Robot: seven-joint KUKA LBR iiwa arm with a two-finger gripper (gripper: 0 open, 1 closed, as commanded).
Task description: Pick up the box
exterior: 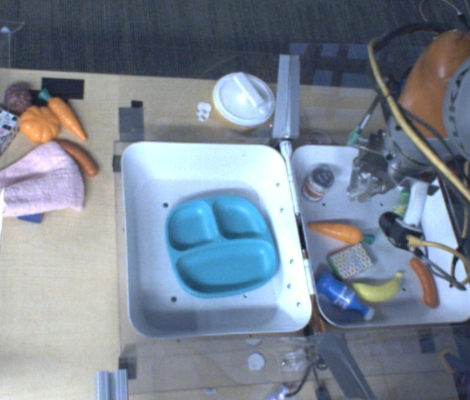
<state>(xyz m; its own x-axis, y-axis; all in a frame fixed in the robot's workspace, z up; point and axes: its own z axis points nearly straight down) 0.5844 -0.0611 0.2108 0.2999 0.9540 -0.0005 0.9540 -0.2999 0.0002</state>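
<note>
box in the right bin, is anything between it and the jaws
Partly. The small patterned box lies in the right white bin, nearer the camera than the gripper. The orange carrot lies across the gap between them, close beside the box. A yellow banana and blue bottle crowd its near side.

Evenly and brightly lit from above, slightly cool in tone. Soft shadow pooled inside the left white bin (143, 248) around the blue divided tray (221, 244). Pale glare streaks along the table (52, 307) at lower left. Mildly soft throughout, blurriest on the arm (456, 82) at upper right.
</note>
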